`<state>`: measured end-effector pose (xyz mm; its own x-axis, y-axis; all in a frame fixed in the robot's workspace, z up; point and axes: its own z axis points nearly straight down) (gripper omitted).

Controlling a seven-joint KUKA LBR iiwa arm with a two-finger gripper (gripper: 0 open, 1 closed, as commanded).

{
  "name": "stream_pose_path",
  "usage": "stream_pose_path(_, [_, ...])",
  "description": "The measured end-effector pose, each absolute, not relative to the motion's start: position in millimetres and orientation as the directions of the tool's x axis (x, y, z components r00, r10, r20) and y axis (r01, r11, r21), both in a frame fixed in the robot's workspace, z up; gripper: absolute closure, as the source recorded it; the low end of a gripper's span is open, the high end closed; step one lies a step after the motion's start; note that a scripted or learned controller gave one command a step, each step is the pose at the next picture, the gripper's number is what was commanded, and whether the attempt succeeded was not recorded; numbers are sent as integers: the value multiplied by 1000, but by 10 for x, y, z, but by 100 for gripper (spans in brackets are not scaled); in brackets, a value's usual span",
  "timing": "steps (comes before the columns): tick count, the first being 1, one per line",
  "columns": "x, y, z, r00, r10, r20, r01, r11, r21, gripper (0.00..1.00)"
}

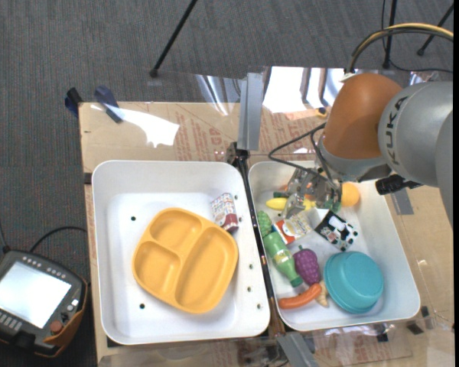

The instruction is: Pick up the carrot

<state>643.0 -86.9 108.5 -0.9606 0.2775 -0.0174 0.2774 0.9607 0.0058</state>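
Here the bench is a pale brown board with red printed lettering, glare washing across its far edge, and it stands on dark grey carpet. Two thin black stand legs cross the floor behind it, and a teach pendant with a lit screen lies on the carpet at the lower left.

The left bin holds a yellow divided plate and, just beyond the plate's far edge, a small printed can.

The right bin is crowded. The carrot lies near its front wall, between a green bottle and a teal bowl, with purple grapes just behind it. A black-and-white carton sits farther back.

The arm reaches in from the right, and the gripper hangs over the bin's far half, well apart from the carrot, above a yellow item and a white packet. Whether its fingers are spread or pressed together I cannot tell.
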Motion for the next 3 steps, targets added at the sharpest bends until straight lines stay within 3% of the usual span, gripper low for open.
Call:
stream_pose_path(1, [6093, -1456, 3094, -994, 110, -17, 110, 994, -1, 100])
stream_pose_path(2, [5497, -1978, 2761, -970, 245, 1, 245, 970, 0, 100])
stream_pose_path(3, [5502, -1970, 2766, -970, 243, 0, 243, 970, 1, 0])
